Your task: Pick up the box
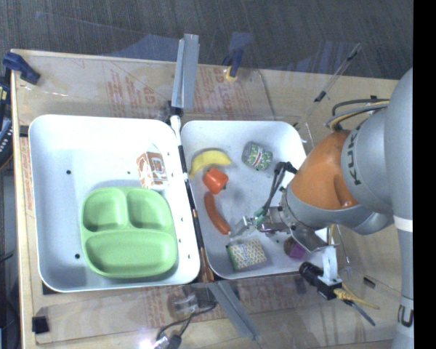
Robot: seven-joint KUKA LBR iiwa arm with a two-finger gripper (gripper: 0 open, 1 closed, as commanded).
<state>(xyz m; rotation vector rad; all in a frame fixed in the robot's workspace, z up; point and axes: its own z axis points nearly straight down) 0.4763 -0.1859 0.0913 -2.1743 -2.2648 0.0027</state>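
Note:
A small flat box [245,253] with a green and tan pattern lies near the front edge of the right bin [294,133]. A second small box [151,169], brown and white, lies in the left bin [58,144] just behind the green plate. My gripper [253,224] hangs low over the right bin, just behind and slightly right of the patterned box, between it and the sausage. Nothing is seen held in it. The grey and orange wrist [327,187] covers the bin's right side.
The right bin also holds a banana [209,158], a red pepper [215,179], a reddish sausage [218,214], a green patterned can [257,155] and a purple item [296,250] partly under the arm. A green divided plate [129,231] lies in the left bin.

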